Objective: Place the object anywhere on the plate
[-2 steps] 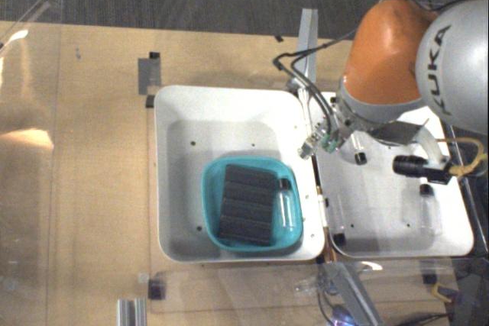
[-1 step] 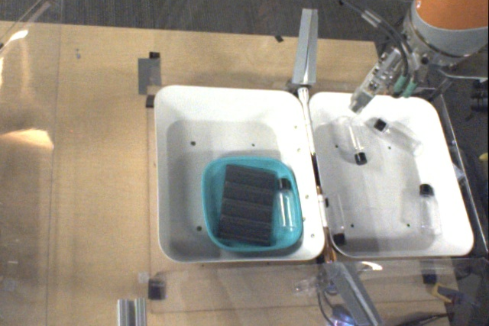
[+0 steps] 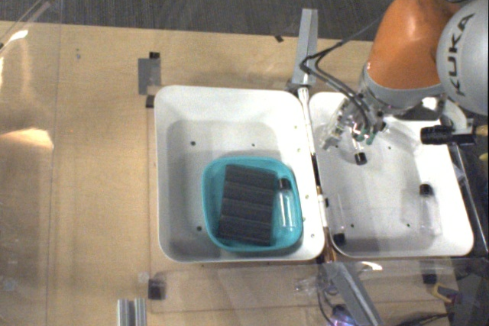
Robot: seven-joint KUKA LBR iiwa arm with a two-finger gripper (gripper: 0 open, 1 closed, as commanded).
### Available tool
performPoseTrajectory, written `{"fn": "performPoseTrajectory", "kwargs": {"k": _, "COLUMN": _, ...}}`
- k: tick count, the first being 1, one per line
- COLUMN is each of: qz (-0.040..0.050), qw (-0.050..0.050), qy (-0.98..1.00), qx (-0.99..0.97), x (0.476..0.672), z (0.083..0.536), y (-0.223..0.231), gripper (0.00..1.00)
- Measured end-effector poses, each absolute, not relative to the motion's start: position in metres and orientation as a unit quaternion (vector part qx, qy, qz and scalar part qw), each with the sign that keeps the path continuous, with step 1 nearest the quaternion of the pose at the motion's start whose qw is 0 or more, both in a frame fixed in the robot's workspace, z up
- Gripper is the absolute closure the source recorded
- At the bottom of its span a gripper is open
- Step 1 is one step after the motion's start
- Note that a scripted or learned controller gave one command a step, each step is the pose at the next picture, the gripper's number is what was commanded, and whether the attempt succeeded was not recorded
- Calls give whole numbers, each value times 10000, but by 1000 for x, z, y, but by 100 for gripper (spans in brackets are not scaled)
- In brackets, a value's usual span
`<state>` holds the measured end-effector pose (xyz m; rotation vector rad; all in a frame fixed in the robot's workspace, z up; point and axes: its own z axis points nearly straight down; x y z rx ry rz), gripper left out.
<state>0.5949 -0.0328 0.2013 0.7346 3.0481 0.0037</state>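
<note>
A teal plate (image 3: 216, 233) lies in the left bin (image 3: 176, 164). On it rests a dark grey ridged block (image 3: 246, 204). Beside the block, along the plate's right side, lies a clear bottle-like item (image 3: 287, 208) with a small dark cap. My gripper (image 3: 353, 140) hangs over the upper left part of the right bin (image 3: 382, 233), below the orange band of the arm (image 3: 405, 34). I see nothing held in it. A second clear item with a dark top (image 3: 425, 193) sits in the right bin, to the right of and below the gripper.
The two bins meet at a shared wall (image 3: 312, 164) just left of the gripper. A grey post (image 3: 307, 34) stands behind that wall. Cables (image 3: 325, 69) run from the arm over the right bin's back rim. The wooden bench (image 3: 76, 164) stretches to the left.
</note>
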Motion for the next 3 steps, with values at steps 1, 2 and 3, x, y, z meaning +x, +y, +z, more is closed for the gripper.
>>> {"fn": "performPoseTrajectory", "kwargs": {"k": 1, "qz": 7, "qw": 69, "qy": 9885, "qx": 1512, "x": 602, "z": 304, "y": -68, "gripper": 100}}
{"fn": "performPoseTrajectory", "kwargs": {"k": 2, "qz": 11, "qw": 47, "qy": 9945, "qx": 1048, "x": 607, "z": 234, "y": -27, "gripper": 100}}
{"fn": "performPoseTrajectory", "kwargs": {"k": 3, "qz": -3, "qw": 68, "qy": 9961, "qx": 876, "x": 618, "z": 243, "y": -120, "gripper": 100}}
